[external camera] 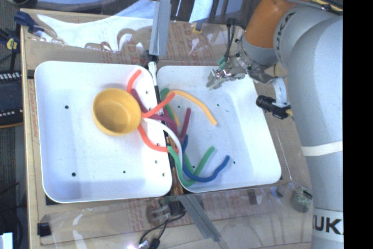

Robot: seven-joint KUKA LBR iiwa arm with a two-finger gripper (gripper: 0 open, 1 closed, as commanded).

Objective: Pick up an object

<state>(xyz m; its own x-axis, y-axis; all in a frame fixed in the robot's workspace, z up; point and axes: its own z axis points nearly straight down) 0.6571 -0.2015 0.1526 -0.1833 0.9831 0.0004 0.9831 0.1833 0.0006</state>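
My gripper (pixel 217 77) hangs over the back of the right bin (pixel 256 148), near its far rim, with nothing between its fingers. Below and left of it lies a tangle of flexible strips: an orange strip (pixel 197 104), a blue strip (pixel 207 173), a green strip (pixel 202 160), a maroon strip (pixel 185 121). A salmon-red strip (pixel 152 115) loops across the divide between the two bins. A yellow bowl (pixel 117 111) sits upright in the left bin (pixel 70 154).
A grey metal bar (pixel 158 26) stands behind the bins at the centre. The bench's wooden edge (pixel 23 125) runs along the left. The grey arm (pixel 315 67) fills the right side.
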